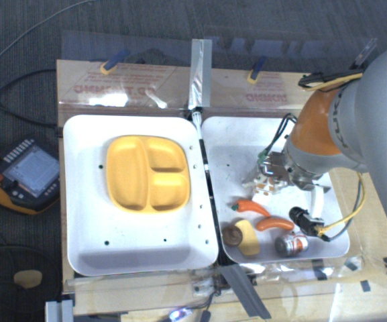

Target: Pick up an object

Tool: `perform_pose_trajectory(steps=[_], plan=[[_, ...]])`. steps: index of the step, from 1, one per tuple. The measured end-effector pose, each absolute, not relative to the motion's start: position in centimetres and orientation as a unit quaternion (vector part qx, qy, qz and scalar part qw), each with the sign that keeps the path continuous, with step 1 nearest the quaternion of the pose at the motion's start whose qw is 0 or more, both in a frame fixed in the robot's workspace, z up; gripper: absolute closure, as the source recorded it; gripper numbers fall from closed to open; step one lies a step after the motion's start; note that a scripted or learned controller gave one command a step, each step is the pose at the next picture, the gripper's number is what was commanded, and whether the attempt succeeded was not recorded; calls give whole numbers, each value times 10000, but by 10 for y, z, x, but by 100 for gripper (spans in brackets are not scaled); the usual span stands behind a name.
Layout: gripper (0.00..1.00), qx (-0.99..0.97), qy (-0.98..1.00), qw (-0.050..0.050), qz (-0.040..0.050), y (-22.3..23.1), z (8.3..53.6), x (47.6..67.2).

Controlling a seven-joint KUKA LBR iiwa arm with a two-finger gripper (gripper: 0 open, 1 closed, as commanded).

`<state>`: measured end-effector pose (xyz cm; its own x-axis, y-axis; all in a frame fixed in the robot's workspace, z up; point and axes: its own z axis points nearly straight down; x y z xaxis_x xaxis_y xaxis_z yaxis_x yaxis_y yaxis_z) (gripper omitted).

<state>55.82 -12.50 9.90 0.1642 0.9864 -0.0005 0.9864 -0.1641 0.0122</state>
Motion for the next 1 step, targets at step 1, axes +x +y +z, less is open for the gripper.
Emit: perform_pose_trajectory(steps=[1], plan=[[100,7902,6129,-3,-21,-67,183,589]])
